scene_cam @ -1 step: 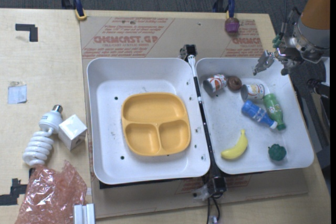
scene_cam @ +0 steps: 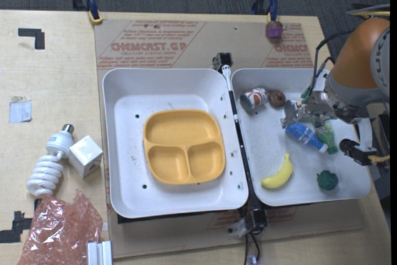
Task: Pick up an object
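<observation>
My gripper (scene_cam: 296, 113) hangs over the upper right part of the right bin (scene_cam: 273, 149), on the grey arm with its orange band (scene_cam: 358, 59). Just below and to the right of it lies a blue bottle (scene_cam: 305, 135), with a small green item (scene_cam: 327, 136) at its far end. A red-and-white can (scene_cam: 254, 98) and a brown round object (scene_cam: 276, 98) lie to the gripper's left. A yellow banana (scene_cam: 279, 174) and a dark green object (scene_cam: 327, 180) rest near the bin's front. I see nothing held in the gripper.
The left bin (scene_cam: 115, 133) holds a yellow divided plate (scene_cam: 183, 146). Left of the bins lie a spiral light bulb (scene_cam: 48, 164), a white cube (scene_cam: 85, 155) and a crumpled plastic bag (scene_cam: 59, 229). A purple object (scene_cam: 274, 29) sits behind the right bin.
</observation>
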`<action>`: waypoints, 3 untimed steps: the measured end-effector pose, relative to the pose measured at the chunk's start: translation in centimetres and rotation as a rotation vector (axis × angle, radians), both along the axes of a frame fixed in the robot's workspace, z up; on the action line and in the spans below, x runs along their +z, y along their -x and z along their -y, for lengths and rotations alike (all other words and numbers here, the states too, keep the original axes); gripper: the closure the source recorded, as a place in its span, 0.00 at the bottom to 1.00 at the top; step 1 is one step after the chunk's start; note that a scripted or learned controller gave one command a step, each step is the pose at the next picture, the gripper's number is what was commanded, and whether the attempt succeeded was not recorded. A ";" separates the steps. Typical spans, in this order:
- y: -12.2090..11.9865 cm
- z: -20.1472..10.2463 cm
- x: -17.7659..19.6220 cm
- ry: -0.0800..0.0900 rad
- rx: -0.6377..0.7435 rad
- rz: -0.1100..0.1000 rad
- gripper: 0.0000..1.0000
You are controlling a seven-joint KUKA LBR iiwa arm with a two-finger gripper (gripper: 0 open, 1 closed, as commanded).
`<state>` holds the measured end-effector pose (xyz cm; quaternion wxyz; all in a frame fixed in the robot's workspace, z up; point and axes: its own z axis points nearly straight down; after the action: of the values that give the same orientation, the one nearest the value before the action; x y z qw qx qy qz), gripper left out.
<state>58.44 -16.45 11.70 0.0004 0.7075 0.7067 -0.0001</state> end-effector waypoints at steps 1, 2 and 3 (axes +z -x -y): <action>-0.1 0.1 1.0 0.001 -0.001 0.003 1.00; -4.7 -4.5 6.8 0.000 0.003 0.000 1.00; -4.7 -4.5 6.8 0.001 0.003 0.000 0.00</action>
<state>63.18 -11.96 18.49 0.0007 0.7063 0.7079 -0.0002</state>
